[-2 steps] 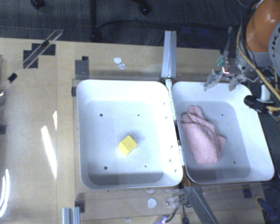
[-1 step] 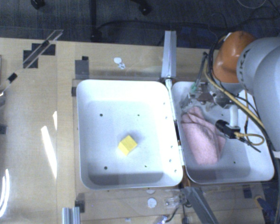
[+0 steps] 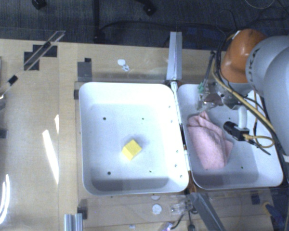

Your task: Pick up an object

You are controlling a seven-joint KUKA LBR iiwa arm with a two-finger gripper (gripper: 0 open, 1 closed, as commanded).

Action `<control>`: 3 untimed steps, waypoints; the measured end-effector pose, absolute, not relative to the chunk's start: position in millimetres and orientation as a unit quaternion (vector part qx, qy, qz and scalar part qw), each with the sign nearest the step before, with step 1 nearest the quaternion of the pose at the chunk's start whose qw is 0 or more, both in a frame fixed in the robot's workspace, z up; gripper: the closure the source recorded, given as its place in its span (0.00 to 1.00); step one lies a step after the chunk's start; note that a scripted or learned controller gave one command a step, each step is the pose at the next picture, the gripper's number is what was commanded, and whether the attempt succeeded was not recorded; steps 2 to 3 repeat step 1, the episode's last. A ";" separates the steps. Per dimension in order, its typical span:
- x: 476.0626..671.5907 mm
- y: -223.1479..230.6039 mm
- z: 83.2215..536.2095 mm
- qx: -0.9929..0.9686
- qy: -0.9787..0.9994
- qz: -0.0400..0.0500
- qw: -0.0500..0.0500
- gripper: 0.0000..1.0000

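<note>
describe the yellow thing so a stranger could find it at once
Find the two white bins side by side and take the left bin. Near its middle, slightly toward the front, lies a small yellow block. It is alone there; the pink cloth lies in the right bin.

The grey arm (image 3: 274,76) is seen reaching in from the right, its orange band (image 3: 238,54) turned toward the upper part of the view. The gripper (image 3: 209,100) is lowered, cables looped beside the wrist.
</note>
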State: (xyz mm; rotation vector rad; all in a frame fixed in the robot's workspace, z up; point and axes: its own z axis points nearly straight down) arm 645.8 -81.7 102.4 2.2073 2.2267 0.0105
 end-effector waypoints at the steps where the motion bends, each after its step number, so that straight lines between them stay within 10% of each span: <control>1: 670.0 -64.5 186.2 0.677 0.736 0.002 0.002 1.00; 3: 670.0 -64.5 186.2 0.677 0.736 0.002 0.002 1.00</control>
